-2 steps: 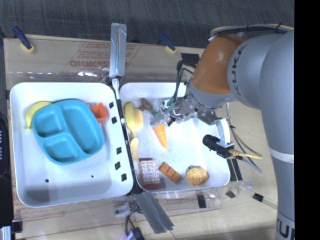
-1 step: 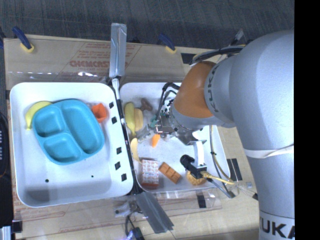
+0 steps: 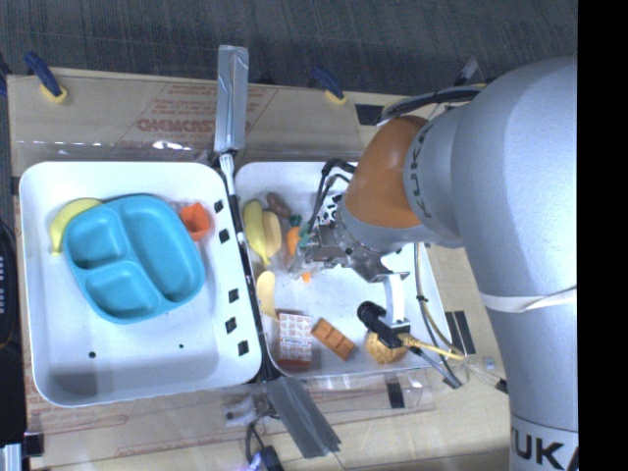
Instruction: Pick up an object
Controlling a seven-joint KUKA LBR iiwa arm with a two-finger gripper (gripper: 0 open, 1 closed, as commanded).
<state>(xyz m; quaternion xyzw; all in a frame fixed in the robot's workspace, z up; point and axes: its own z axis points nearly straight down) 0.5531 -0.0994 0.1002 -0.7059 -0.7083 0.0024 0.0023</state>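
My gripper [image 3: 312,250] reaches down into the right bin [image 3: 424,281], near its left side. Just left of it lies an orange carrot [image 3: 292,238] with a green top. A yellow banana [image 3: 257,230] lies further left along the bin wall, with a brown piece [image 3: 279,205] above the carrot. A small orange bit [image 3: 306,277] shows right under the gripper. The grey arm with its orange band [image 3: 385,180] hides the bin's right half.
A pale yellow piece [image 3: 266,292], a red-patterned packet [image 3: 293,337], an orange-brown block [image 3: 334,340] and a round brown thing [image 3: 386,347] lie along the right bin's front. The left bin [image 3: 59,361] holds a blue divided plate [image 3: 137,255], a yellow item [image 3: 67,218] and an orange block [image 3: 197,220].
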